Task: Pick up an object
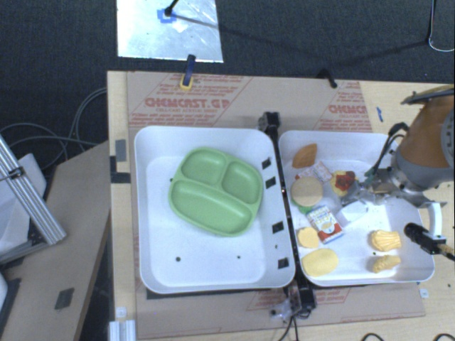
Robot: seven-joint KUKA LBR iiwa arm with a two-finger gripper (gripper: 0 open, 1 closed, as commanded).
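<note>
The right bin (355, 144) holds several toy foods. Among them are a brown pastry (306, 155), a round beige disc (307, 190), a red and yellow piece (343, 182) and a small printed carton (325, 222). Nearer the front lie an orange slice (308, 238), a yellow oval (320, 262) and two yellow pieces (384, 241) (384, 263). My gripper (357, 192) reaches in from the right, low over the bin. Its tip is just right of the red and yellow piece and above the carton. I see nothing lifted.
The left bin (206, 261) holds a green divided plate (215, 190). A black divider with clips (281, 204) runs between the bins. The arm's orange and grey wrist (426, 155) overhangs the right bin's far right side. Cardboard (213, 101) lies under both bins.
</note>
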